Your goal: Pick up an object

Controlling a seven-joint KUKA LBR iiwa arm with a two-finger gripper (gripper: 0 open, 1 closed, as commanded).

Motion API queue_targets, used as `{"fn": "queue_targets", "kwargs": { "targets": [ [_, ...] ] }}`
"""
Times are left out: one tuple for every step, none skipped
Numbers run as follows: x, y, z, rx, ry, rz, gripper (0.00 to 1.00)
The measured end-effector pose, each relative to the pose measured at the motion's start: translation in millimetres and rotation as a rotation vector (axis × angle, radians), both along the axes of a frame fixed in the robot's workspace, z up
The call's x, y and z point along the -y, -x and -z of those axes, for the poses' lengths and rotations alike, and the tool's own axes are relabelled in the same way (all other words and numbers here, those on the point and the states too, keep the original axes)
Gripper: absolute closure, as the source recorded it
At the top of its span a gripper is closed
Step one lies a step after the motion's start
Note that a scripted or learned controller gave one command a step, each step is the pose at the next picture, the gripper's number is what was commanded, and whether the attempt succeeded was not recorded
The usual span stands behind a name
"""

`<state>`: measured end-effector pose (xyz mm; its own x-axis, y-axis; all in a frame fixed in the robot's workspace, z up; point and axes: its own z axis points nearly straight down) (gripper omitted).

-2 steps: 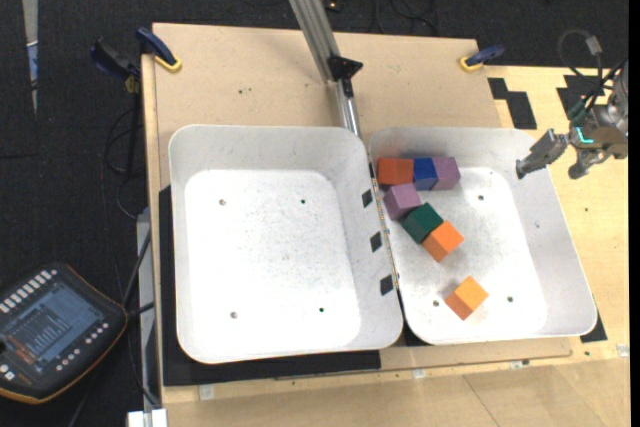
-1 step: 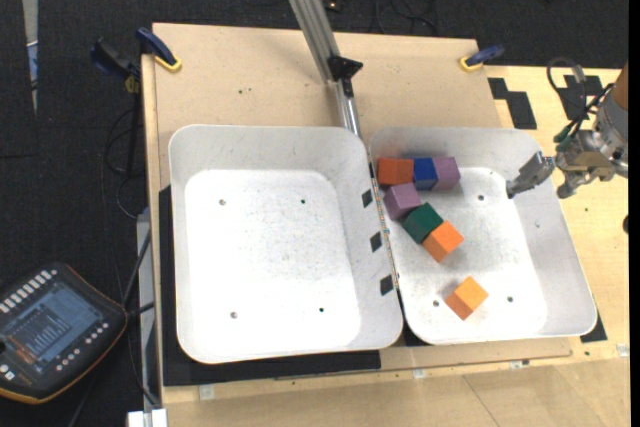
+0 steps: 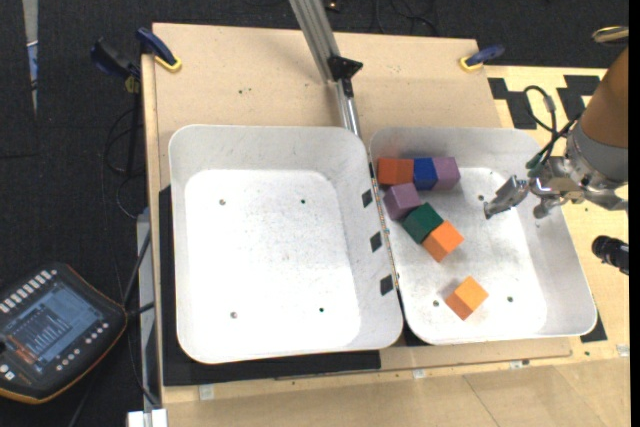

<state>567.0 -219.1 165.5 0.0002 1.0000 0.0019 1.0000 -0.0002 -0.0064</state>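
Note:
The right bin (image 3: 560, 310) holds several small blocks. At its back left, an orange block (image 3: 395, 171), a blue block (image 3: 425, 173) and a purple block (image 3: 446, 172) stand in a row. In front of them lie a second purple block (image 3: 401, 200), a green block (image 3: 422, 220) and an orange block (image 3: 444, 240). One more orange block (image 3: 466, 297) sits alone near the front. My gripper (image 3: 521, 202) hangs over the bin's right half, open, with nothing between its fingers (image 3: 499, 203). It is to the right of the block cluster, apart from it.
The left bin (image 3: 200, 215) stands beside the right one. A metal pole (image 3: 305, 0) slants down to the gap between the bins at the back. Clamps (image 3: 160, 50) sit at the bench's far corners. A teach pendant (image 3: 50, 330) lies at lower left.

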Motion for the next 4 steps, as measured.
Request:
{"fn": "queue_targets", "kwargs": {
  "targets": [
    [3, -4, 45, 0.002, 0.001, 0.000, 0.00],
    [4, -5, 32, 0.009, 0.003, 0.000, 1.00],
    [5, -9, -32, 0.014, 0.005, -0.003, 1.00],
    [5, -11, -81, 0.013, 0.005, -0.003, 1.00]
  ]
}}
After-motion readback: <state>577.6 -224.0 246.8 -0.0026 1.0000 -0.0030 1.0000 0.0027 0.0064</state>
